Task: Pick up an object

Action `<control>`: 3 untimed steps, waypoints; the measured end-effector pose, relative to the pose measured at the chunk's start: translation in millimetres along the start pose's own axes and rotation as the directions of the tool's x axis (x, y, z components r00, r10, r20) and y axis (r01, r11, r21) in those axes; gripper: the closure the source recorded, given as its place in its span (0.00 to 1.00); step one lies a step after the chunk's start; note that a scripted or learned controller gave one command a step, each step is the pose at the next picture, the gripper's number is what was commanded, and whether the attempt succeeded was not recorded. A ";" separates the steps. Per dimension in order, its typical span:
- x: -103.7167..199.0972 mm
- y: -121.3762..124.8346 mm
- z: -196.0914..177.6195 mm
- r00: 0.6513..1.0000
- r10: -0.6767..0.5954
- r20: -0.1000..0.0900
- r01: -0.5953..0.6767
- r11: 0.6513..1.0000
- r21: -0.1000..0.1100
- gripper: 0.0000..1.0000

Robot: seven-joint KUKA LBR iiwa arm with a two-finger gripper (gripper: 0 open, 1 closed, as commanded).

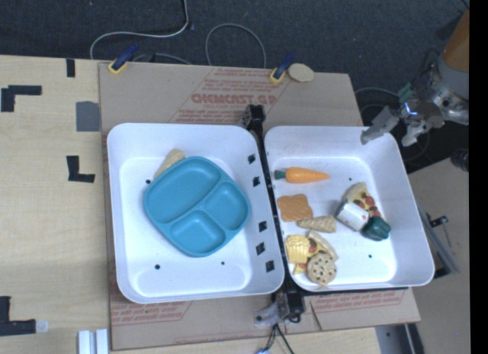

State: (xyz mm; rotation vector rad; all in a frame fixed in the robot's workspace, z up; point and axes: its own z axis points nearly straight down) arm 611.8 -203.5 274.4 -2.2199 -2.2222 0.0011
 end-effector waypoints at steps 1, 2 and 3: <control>-20.2 35.7 196.6 1.000 -0.001 0.005 0.001 1.000 -0.004 0.00; -20.6 -19.6 186.2 1.000 0.000 0.004 0.000 1.000 -0.009 0.00; 14.0 -55.0 186.5 1.000 0.000 0.006 0.000 1.000 -0.010 0.00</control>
